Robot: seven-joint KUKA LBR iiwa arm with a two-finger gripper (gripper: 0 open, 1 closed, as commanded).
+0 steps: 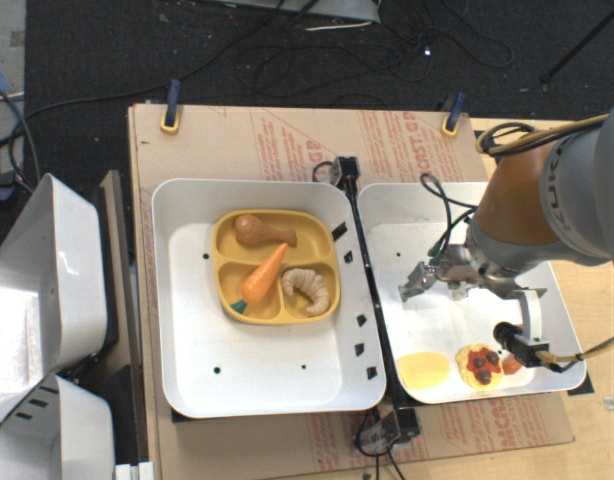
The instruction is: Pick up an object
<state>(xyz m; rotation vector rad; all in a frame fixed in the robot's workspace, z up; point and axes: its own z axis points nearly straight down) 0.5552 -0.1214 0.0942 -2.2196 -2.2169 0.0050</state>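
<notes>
In the left bin [187,358] sits a yellow divided plate [224,234] holding a brown drumstick [263,231], an orange carrot [265,273] and a pale shrimp [308,289]. A flat yellow disc [425,370] and a small round piece with red toppings [481,364] lie near the front edge of the right bin [407,203]. My gripper [419,282] hangs over the middle of the right bin, pointing left, about a hand's width behind the yellow disc. Nothing shows in its grasp.
A black divider [362,268] runs between the two bins. The grey arm with its orange band [522,213] covers the right bin's far right side, and a black cable fitting [515,341] hangs close to the red-topped piece. White containers [42,268] stand at the far left.
</notes>
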